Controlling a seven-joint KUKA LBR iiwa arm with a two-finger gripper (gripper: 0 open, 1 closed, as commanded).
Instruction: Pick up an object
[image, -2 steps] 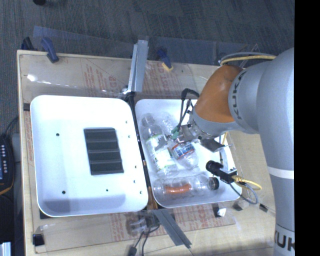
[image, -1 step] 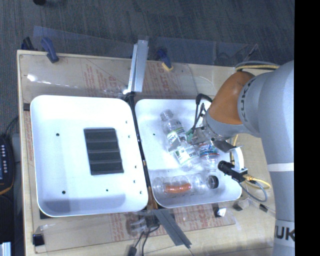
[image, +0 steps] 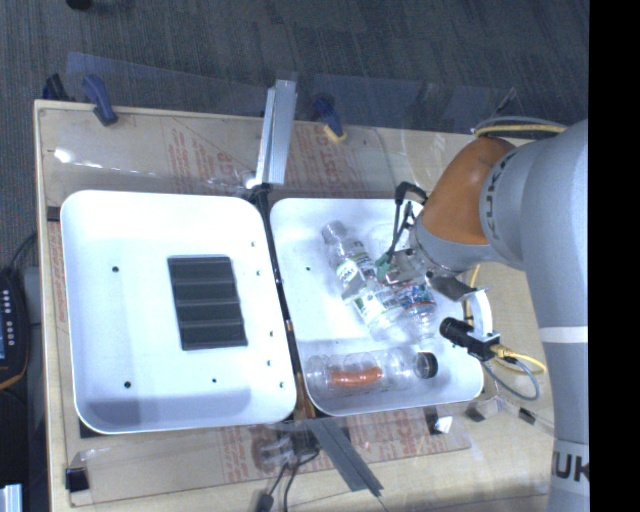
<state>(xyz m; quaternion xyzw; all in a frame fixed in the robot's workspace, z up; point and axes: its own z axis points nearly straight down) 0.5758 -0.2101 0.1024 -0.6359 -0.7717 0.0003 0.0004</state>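
- Looking down from the camera view, you see the arm (image: 520, 200) reaching in from the right of the frame, its wrist low over the right bin (image: 300, 230).
- The jaws (image: 398, 272) sit right among the clear plastic bottles (image: 352, 270) at that bin's centre; you cannot tell how far apart they stand or whether anything is caught.
- Another clear bottle with something orange inside (image: 355, 376) lies along the bin's lower edge.
- The left bin (image: 100, 230) holds a dark ribbed block (image: 207, 301).
- Judge the pick as not yet done: nothing is lifted.
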